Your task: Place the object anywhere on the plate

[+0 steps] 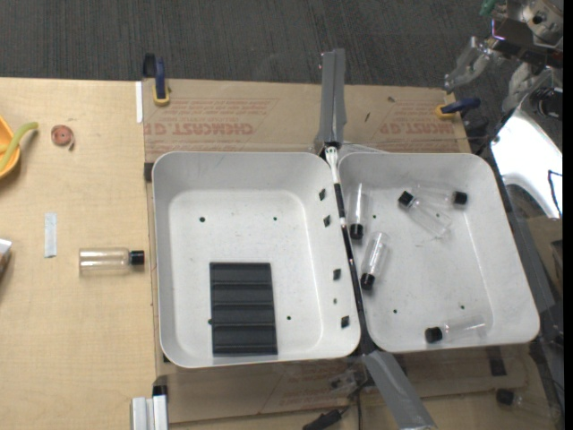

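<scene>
The wooden bench [72, 348] spreads under everything, with a cardboard sheet [233, 119] laid over its middle and clamped at the back by two blue clamps [154, 70]. On the cardboard sit the left bin [166, 240] and the right bin [512, 249], their rims touching along a grey divider bar [332, 97]. My arm [537, 150] is at the upper right, outside the right bin's far corner, and my pincer [524, 21] is up there near the top edge; I cannot tell whether it is apart or together. The black ribbed plate [242, 309] lies flat in the near part of the left bin. The clear vials with black caps, the objects I am after, lie in the right bin, well apart from the plate: the first vial [356, 209] and the second vial [373, 258] just beside the shared wall, a crossed pair [430, 209] toward the back, and the near vial [457, 331] by the front rim. A stray vial [107, 258] lies on its side on the bench left of the bins, near a small white strip [50, 236].
</scene>
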Controlling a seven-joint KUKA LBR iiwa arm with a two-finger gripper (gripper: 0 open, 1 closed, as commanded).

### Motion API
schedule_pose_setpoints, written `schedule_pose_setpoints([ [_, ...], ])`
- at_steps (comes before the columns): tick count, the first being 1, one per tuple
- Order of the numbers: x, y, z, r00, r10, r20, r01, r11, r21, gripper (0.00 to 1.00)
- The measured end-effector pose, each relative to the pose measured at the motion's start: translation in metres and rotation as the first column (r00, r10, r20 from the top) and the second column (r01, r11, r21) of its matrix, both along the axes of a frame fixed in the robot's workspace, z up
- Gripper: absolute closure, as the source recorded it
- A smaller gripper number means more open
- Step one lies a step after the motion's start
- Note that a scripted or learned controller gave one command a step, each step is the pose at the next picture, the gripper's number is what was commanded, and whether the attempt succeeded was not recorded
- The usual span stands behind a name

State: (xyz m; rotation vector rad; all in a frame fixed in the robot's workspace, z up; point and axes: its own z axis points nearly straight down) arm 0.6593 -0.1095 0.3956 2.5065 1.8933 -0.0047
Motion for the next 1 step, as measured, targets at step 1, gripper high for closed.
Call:
schedule_pose_setpoints([
  [1,-0.0002,-0.0817,0.0450,0.994,-0.106,0.000,0.106,0.994,0.000,0.00],
])
